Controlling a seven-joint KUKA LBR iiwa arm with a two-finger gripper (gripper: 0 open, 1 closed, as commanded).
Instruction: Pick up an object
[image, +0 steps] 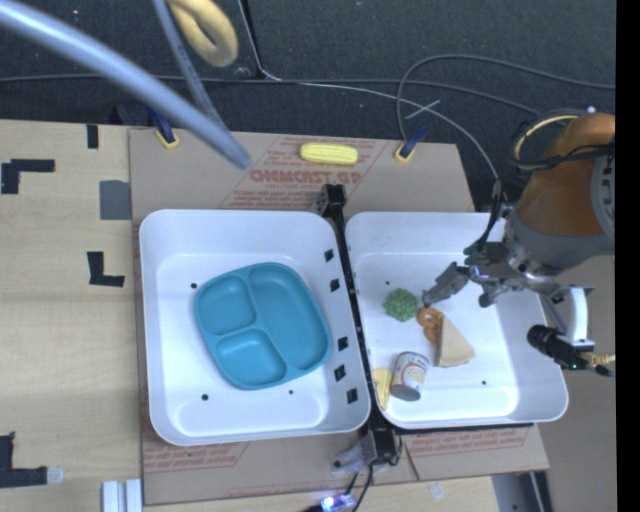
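Note:
The right bin (520, 400) holds a green broccoli-like piece (401, 304), a small brown piece (431, 322), a tan wedge (455, 346), a tin can (408, 374) lying on its side and a yellow bit (382, 384) at the bin's left wall. My gripper (462, 283) hangs over the upper middle of this bin, just right of and above the green piece and above the brown piece. Nothing shows in its grasp.
The left bin (165, 300) holds a blue divided plate (262, 323). A yellow corn-like object (328, 153) lies on the cardboard behind the bins. Cables run across the back. The arm's grey and orange body (570, 205) overhangs the right bin's far right side.

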